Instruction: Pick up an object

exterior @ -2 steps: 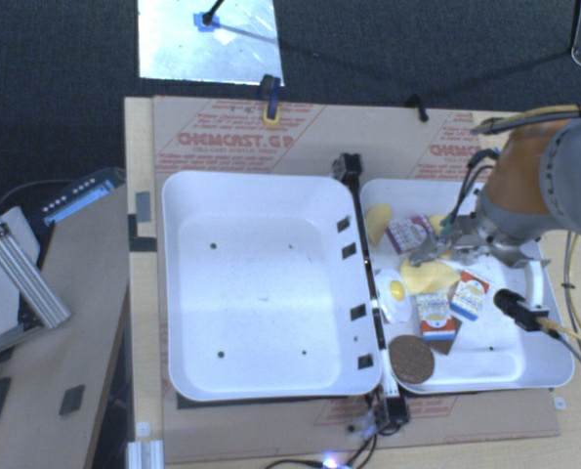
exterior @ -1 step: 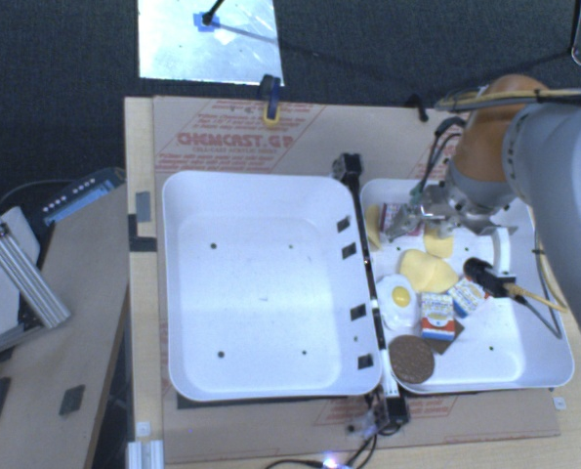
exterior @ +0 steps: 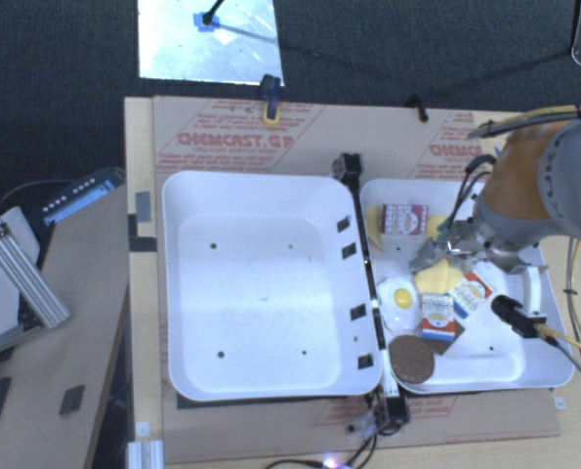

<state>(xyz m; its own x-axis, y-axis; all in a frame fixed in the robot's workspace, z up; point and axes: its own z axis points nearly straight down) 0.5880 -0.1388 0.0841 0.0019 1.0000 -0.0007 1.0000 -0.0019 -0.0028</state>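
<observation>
Above the pale yellow wedge-shaped block in the right white bin, the gripper hovers low; whether it is parted or closed cannot be told. Beside the wedge crowd a fried-egg toy and small red-and-white carton, so a grasp could snag neighbours.

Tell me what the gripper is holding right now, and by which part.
Cannot be told: the gripper sits low over the yellow piece in the right bin.

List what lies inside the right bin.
In the right bin: a maroon box, fried egg toy, brown disc, yellow piece, small packets. The arm covers the far corner.
</observation>
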